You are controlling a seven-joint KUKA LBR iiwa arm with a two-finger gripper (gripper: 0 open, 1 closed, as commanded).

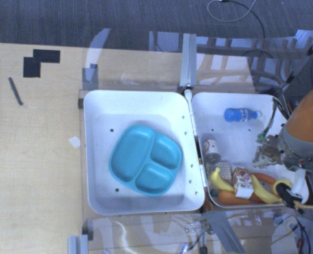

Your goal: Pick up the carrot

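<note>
The carrot [226, 197] is an orange root lying along the front wall of the right bin [227, 134]. A small carton [242, 182] and a yellow banana [265, 193] partly cover it. My gripper [266, 155] hangs over the right side of that bin, under the orange band of the arm. It is above and to the right of the carrot, and nothing shows in its grasp. The wrist hides how the gripper stands.
In the right bin there is also a blue bottle [240, 115] at the back, a can [211, 147] by the left wall, a second banana [220, 180] and a red-orange item [266, 178]. A blue divided plate [145, 159] lies in the left bin [95, 142].
</note>
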